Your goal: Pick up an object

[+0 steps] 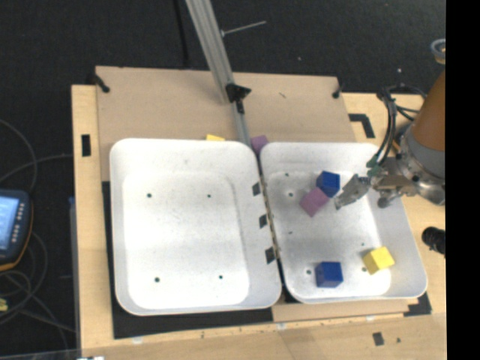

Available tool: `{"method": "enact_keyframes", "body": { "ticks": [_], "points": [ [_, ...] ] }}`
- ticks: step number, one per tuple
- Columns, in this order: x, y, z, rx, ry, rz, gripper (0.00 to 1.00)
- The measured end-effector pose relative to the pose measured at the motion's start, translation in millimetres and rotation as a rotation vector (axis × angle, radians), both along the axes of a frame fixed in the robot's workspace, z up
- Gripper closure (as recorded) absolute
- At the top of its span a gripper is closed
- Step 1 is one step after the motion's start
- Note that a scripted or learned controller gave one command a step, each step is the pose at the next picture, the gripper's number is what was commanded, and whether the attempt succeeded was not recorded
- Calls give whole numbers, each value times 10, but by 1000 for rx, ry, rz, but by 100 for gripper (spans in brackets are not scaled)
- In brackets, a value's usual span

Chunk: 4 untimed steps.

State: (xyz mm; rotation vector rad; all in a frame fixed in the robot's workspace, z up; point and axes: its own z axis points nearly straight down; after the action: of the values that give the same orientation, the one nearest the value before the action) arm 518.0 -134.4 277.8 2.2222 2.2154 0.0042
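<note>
Gripper: the gripper (pixel 352 193) is seen low over the right bin, near its right wall; its grey fingers are slanted down and to the left, and how far apart they stand cannot be told; nothing is seen between them
Arm: the arm (pixel 427 137) is brought in from the right edge, with the orange band above the grey wrist and dark cables looped beside it
Nearest objects: an upper blue cube (pixel 328 181) is seen just left of the fingertips, and a purple block (pixel 314 200) lies just below and left of that cube; whether either is touched by the gripper cannot be told
Other objects in the bin: a yellow cube (pixel 379 259) is placed near the lower right corner, and a lower blue cube (pixel 328 274) is set near the front wall, apart from the yellow one
Right bin: the right bin (pixel 300 163) is set against the left bin along a shared middle edge
Left bin: the left bin (pixel 180 216) is marked by a few small dark dots
Behind the bins: a small yellow piece (pixel 215 137) and a small purple piece (pixel 259 142) are seen at the bins' far rims
Bench: the bench (pixel 165 100) is covered by a tan board, crossed by a slanted metal rail (pixel 210 40)
</note>
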Motion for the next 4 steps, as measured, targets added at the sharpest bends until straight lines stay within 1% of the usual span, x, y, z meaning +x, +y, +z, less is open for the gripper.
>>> {"method": "enact_keyframes", "body": {
  "ticks": [1,2,3,4],
  "points": [
    [43,-383,28,-1,2,2,0],
    [104,-489,620,-3,-4,6,0],
    [-165,25,-600,2,10,7,0],
    [809,-258,-1805,1,-1,6,0]
  ]
}}
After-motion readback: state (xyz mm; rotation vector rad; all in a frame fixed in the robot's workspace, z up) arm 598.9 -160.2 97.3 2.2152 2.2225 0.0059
